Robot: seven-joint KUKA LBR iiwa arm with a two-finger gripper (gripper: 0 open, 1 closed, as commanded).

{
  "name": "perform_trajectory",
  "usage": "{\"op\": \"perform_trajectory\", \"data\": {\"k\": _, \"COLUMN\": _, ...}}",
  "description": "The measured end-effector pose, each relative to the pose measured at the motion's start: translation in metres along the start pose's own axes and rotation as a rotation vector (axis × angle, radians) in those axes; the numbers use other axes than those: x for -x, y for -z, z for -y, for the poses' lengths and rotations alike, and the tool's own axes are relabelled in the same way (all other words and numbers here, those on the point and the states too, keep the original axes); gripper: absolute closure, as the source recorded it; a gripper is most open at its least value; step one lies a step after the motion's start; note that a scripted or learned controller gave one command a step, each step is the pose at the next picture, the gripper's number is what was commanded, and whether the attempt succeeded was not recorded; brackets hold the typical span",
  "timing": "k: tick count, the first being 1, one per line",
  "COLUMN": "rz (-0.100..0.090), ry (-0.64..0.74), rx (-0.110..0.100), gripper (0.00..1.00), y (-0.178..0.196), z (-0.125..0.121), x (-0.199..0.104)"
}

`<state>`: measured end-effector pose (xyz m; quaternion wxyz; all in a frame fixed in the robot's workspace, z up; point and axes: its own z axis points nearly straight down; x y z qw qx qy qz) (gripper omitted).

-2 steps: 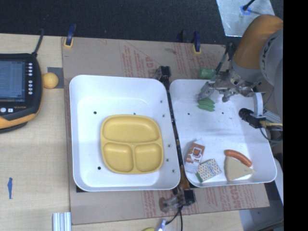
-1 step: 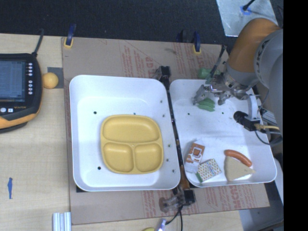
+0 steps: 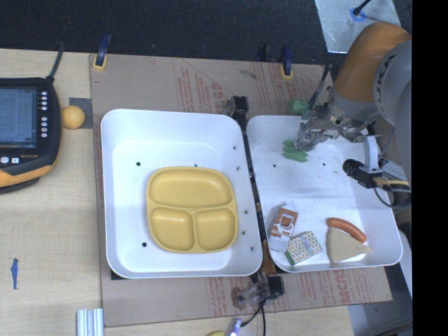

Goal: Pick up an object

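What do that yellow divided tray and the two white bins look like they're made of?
The yellow tray looks like moulded plastic with a matte finish: even colour, soft rounded dividers, no sharp glare. The white bins, left and right, seem to be smooth plastic too, slightly glossy, with rounded corners and thin rims. Neither material can be confirmed by sight.

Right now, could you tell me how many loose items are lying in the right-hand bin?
5: a green piece under the gripper at the far end, and a brown packet, patterned packet, sausage and cheese wedge at the near end. The arm may hide more.
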<state>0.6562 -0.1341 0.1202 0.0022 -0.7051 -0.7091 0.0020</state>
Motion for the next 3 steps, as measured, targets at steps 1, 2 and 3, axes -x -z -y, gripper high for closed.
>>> {"op": "perform_trajectory", "data": {"k": 1, "rz": 0.000, "ry": 0.000, "rx": 0.000, "gripper": 0.00, "y": 0.000, "z": 0.000, "x": 0.000}}
{"op": "perform_trajectory", "data": {"k": 2, "rz": 0.000, "ry": 0.001, "rx": -0.001, "gripper": 1.00, "y": 0.010, "z": 0.000, "x": 0.001}}
{"op": "perform_trajectory", "data": {"k": 3, "rz": 0.000, "ry": 0.001, "rx": -0.001, "gripper": 0.00, "y": 0.010, "z": 0.000, "x": 0.001}}
